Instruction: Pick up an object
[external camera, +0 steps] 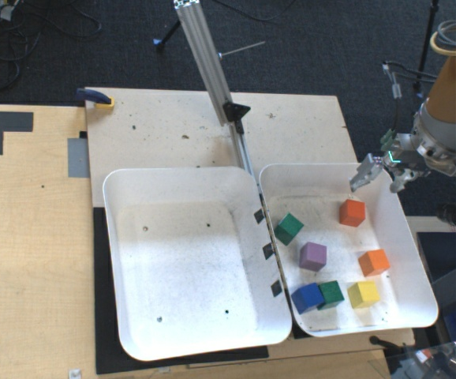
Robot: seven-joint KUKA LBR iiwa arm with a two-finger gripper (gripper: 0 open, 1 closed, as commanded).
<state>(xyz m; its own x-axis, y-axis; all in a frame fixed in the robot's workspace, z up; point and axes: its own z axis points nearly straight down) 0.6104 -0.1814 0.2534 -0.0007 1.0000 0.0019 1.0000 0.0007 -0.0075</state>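
1. Camera view, looking down at a slant: two shallow white bins side by side on the bench; left bin (pixel 125 188) holds no blocks; right bin (pixel 417 279) carries all the blocks.
2. Gripper (pixel 382 172) hangs over the far right part of the right bin, arm (pixel 441 109) coming in from the right; two fingers splayed wide, one (pixel 364 174) angled left, the other right; nothing between them.
3. Candidate things, all resting on the right bin's floor: red-orange cube (pixel 353 212) just near of the gripper and closest to it; green cube (pixel 289 228) to the left by the bin's left wall; purple cube (pixel 312 255) mid-bin; orange cube (pixel 374 262) toward the right wall; blue cube (pixel 308 297) and a darker green cube (pixel 331 293) touching side by side at the near end; yellow cube (pixel 363 294) just right of that pair.
4. Step in hand, as I judge it: approach phase; gripper above the bin, no contact with any block; pick not yet made.
5. Next move calls for: shift slightly nearward to centre over the red-orange cube; line the fingers with two opposite faces; descend until the fingers straddle it; close; lift.
6. Risk, by judgement: that cube sits apart from neighbours, so good clearance; the blue and darker green pair would be awkward, being in contact.
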